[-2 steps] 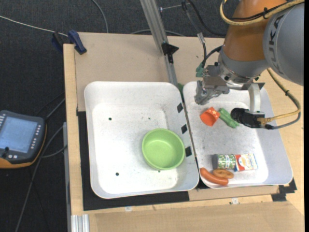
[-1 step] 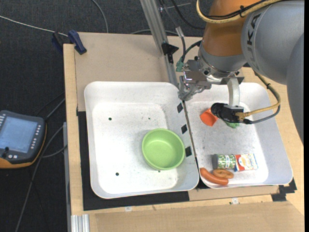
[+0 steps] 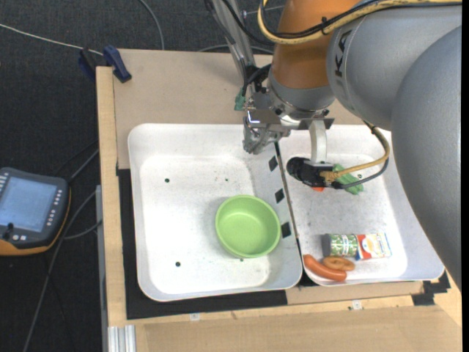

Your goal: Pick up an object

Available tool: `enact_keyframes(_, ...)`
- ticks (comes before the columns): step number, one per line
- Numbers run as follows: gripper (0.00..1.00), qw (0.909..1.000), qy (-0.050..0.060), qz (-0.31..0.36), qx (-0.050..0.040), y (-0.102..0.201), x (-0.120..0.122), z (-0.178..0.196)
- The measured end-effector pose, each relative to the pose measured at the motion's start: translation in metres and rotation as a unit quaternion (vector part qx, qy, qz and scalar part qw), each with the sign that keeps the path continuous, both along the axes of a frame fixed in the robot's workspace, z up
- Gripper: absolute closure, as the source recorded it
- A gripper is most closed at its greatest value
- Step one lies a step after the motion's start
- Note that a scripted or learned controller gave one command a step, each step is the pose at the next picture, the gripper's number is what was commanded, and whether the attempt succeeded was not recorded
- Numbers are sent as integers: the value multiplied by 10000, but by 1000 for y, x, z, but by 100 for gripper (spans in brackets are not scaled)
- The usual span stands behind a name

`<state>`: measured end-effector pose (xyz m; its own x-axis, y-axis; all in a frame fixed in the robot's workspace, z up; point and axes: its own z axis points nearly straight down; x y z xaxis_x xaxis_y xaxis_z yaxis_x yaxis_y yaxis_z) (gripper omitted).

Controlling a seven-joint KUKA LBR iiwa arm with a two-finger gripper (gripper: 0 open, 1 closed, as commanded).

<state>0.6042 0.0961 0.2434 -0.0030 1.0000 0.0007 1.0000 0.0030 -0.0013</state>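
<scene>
hanging over the seam between the two bins, the pincer (image 3: 254,139) is sitting at about twelve o'clock from the green bowl (image 3: 248,226), low near the back rim of the left bin (image 3: 157,196), and from where i'm standing i cannot tell how it is set, since the wrist and its cabling are crowding that spot; nothing is showing in its grasp. no one object is named for picking, so i'm weighing what is lying about. the green bowl is resting upright toward the five o'clock corner of the left bin, close to the dividing wall; it is looking like thin plastic, light and stiff but slick, and i'd say the rim is the place to pinch, one finger inside and one outside, because the round body would be sliding away from a straddle. in the right bin (image 3: 399,218), a small carton (image 3: 356,246) with a green and white label is lying flat toward six o'clock, probably light and slightly crushable, best taken across its short sides. just beside it at its seven o'clock a toy sausage (image 3: 325,268) and an orange piece are pressing against the front rim, rounded and likely to be rolling under a poor grip. a small green item (image 3: 350,181) is lying up near the cable toward eleven o'clock of that bin, too tangled with the wiring for me to be judging well.
</scene>
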Motion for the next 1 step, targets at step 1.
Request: enact_keyframes(1, 0, 10000, -8, -12, -3, -2, 0, 1)
